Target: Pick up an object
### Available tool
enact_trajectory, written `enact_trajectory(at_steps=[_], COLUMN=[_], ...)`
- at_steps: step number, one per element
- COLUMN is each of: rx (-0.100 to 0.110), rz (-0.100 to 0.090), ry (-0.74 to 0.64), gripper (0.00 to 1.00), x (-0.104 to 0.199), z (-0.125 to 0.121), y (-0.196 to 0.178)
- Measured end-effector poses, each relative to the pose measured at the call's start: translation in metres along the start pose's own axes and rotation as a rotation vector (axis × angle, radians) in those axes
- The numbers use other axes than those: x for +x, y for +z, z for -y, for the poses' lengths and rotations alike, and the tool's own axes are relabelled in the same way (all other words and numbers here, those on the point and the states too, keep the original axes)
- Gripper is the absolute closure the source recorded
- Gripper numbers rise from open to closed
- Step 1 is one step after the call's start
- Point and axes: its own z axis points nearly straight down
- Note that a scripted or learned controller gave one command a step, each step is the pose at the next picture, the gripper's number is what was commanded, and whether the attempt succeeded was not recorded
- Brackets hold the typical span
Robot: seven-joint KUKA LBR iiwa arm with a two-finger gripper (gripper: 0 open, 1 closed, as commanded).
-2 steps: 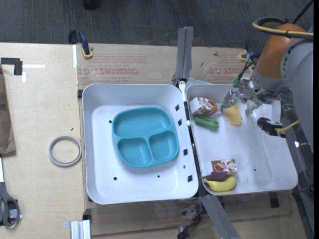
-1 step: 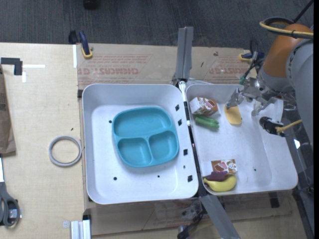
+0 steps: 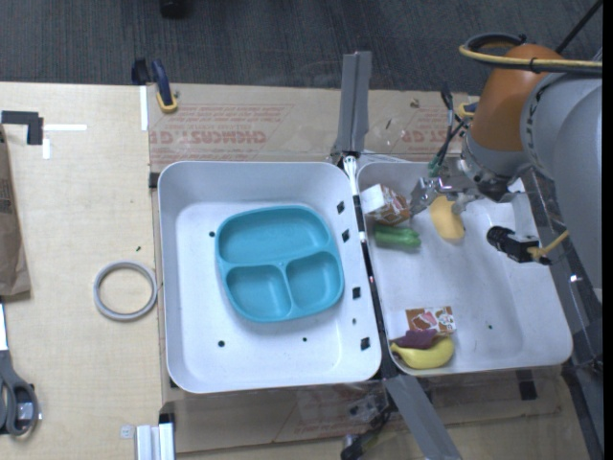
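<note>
The scissors and brown bag run off the left edge — the pincer's grip is unreadable.

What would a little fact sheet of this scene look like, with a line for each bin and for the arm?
left bin: holds a blue divided tray
right bin: green item, pale yellow item and small packet near the far end; banana and printed card near the front
arm: reaches in from the right
pincer: low over the right bin's far end, by the packet
bench, left of the bins: roll of tape
</note>
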Motion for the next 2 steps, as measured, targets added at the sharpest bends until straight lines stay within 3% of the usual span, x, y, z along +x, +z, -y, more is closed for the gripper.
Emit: enact_trajectory(at_steps=[1,2], rx=[0.001,-0.001], rz=[-0.012,-0.013], ry=[-0.396,-0.362], gripper=[0.0,0.0], x=[0.024,-0.072], z=[0.015,0.025], y=[0.002,-0.082])
